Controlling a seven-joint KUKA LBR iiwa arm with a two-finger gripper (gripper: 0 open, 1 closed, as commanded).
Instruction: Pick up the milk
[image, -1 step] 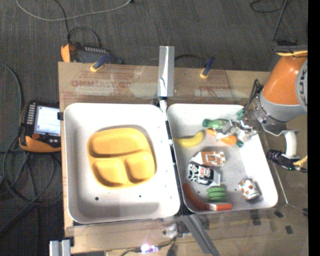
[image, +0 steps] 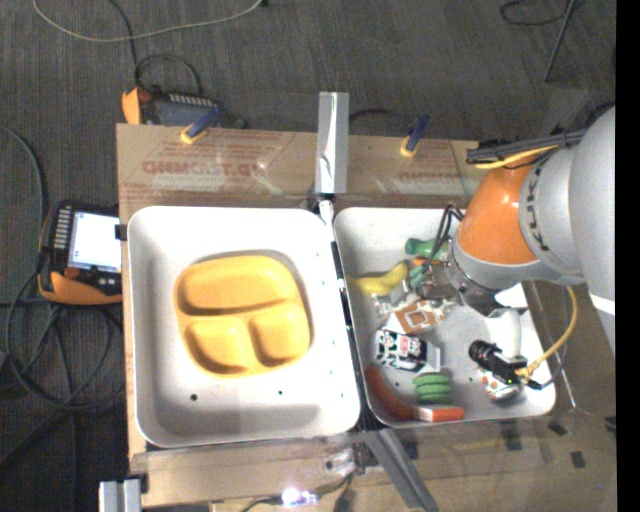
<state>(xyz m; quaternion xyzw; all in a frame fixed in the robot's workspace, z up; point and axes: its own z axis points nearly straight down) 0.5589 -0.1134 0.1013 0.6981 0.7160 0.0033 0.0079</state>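
A small white carton with dark print, the milk (image: 402, 348), lies in the middle of the right bin (image: 545, 400). Just above it lies a white packet with an orange-brown diamond (image: 418, 318). My gripper (image: 432, 292) is low over the bin's upper middle, right above that packet and a little up and right of the milk. The orange-banded wrist hides most of the gripper. Nothing shows as lifted clear of the bin floor.
A yellow banana (image: 385, 281) and a green piece (image: 420, 245) lie by the gripper. Along the bin's front lie a red piece (image: 385, 393), a green ridged item (image: 432, 385) and an orange-and-white block (image: 438, 412). The left bin (image: 150, 400) holds a yellow divided tray (image: 245, 310).
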